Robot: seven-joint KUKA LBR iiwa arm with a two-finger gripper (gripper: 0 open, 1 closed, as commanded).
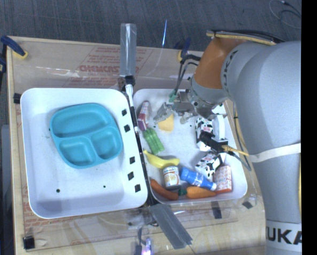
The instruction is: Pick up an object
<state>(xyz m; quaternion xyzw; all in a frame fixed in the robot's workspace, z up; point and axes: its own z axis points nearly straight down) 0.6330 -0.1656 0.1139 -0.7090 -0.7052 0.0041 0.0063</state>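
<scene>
Left bin point(36, 158): a shallow white tray bearing a smooth turquoise divided plate point(85, 134) with three compartments. Right bin point(157, 97): small toys, mostly along the left wall and front edge, namely a green bottle point(153, 140), a curved yellow banana point(159, 160), a small labelled jar point(170, 177), an orange carrot point(201, 192) and a blue tube point(197, 178). A pale yellow wedge point(167, 122) lies towards the back, just beside the gripper point(180, 109), which hangs over the rear of this bin; whether its fingers are spread or pressed together cannot be told. The wedge, the nearest candidate, is judged best approached by centring over it before descending, since its sloped faces may slip.
</scene>
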